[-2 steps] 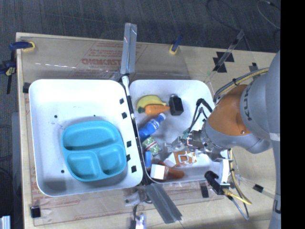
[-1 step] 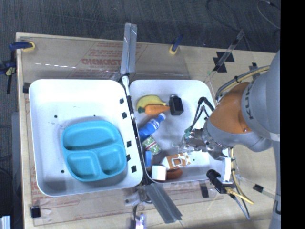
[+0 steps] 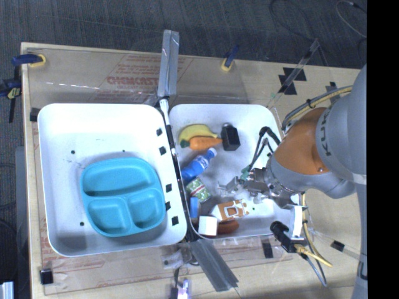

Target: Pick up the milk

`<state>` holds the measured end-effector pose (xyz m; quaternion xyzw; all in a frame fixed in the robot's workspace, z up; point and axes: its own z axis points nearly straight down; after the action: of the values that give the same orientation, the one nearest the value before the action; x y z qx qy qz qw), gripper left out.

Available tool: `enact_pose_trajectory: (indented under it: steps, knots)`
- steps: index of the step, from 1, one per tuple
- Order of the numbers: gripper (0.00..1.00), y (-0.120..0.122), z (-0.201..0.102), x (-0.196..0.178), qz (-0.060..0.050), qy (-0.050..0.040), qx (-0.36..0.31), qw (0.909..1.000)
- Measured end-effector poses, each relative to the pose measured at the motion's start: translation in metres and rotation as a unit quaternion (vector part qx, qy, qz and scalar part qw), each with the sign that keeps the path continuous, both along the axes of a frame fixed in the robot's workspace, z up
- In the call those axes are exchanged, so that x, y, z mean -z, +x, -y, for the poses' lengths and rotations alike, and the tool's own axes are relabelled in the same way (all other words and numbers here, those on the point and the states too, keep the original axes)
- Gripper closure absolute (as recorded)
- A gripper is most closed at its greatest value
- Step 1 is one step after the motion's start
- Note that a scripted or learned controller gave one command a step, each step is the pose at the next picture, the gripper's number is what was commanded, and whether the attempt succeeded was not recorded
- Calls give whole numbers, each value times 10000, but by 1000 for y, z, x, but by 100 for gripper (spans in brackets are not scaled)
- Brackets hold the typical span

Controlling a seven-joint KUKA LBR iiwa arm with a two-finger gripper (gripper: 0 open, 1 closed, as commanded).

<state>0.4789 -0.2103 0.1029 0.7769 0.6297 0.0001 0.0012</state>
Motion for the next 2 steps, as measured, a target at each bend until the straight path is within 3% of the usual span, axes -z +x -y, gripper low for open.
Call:
enact_pose_trajectory:
  steps: [1,2]
  knots:
    - [0,-2,-31,11,-5,4,-1802,9836]
    - [100,-1,-32,1,-10,8,-1827,9832]
